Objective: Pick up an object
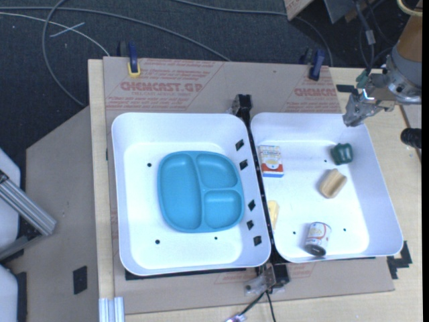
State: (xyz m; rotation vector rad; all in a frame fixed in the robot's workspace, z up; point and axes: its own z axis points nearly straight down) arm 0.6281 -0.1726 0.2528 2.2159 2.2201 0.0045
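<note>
The right bin [375,200] holds a small white and red carton [271,160], a dark green object [342,153], a tan block [332,183], a small can lying on its side [316,238] and a yellow piece [273,211] by the left wall. My gripper [353,116] hangs over the bin's far right corner, above and slightly right of the green object, with nothing seen between its tips.
The left bin [134,180] holds a blue divided plate [201,190]. Black clips run along the divider [247,180] between the bins. Two clamps [134,62] [315,64] pin the board at the back. Cables lie on the dark floor behind.
</note>
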